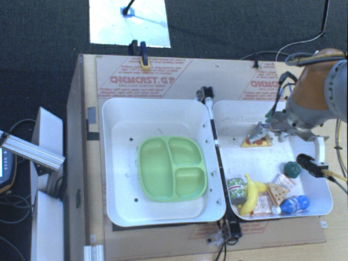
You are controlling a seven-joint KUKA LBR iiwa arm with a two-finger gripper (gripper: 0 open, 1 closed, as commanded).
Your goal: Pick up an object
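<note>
A small yellow and red wedge-shaped toy [257, 141] lies in the upper part of the right bin [234, 118]. My gripper [265, 128] hangs just above and to the right of it, close to touching its upper end. The grey arm with its orange band [315, 91] comes in from the right. At the front of the same bin lie a banana [251, 193], a green and white can [236, 186], a dark green ball [292, 169], a cracker-like piece [279, 191] and a blue bottle [296, 204].
The left bin [125, 124] holds a light green divided plate [172, 168]. A thin black divider [215, 140] runs between the two bins. A black fitting [311, 165] sits at the right bin's right rim.
</note>
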